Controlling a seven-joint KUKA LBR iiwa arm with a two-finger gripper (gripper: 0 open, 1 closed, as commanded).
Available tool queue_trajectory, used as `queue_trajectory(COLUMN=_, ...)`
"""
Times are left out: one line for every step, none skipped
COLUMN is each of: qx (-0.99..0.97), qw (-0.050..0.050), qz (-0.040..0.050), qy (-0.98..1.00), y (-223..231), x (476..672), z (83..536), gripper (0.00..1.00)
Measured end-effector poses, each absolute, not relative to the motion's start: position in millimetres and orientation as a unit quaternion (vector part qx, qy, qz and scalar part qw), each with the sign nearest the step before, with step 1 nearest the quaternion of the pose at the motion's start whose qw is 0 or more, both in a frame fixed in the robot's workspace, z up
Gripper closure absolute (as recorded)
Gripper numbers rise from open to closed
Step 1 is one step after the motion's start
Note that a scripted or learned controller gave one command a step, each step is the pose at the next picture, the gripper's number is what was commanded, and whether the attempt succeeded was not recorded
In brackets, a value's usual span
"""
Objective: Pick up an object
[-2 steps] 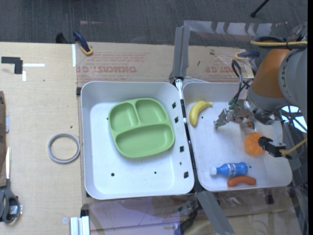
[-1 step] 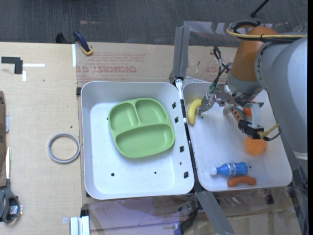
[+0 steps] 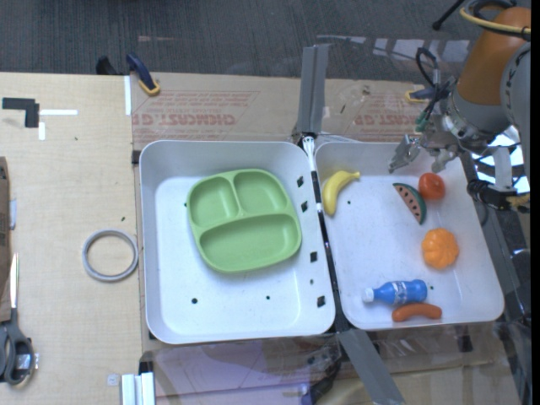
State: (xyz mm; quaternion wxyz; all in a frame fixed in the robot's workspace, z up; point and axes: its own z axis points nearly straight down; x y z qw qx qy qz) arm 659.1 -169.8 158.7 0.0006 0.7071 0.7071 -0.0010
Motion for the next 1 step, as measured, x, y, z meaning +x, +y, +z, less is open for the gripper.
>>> queue_trajectory(qx=0.704, qw=0.008, qz=0.0054, qy=0.710, y=-187.0, x=641.1, z=122.0, gripper=0.00)
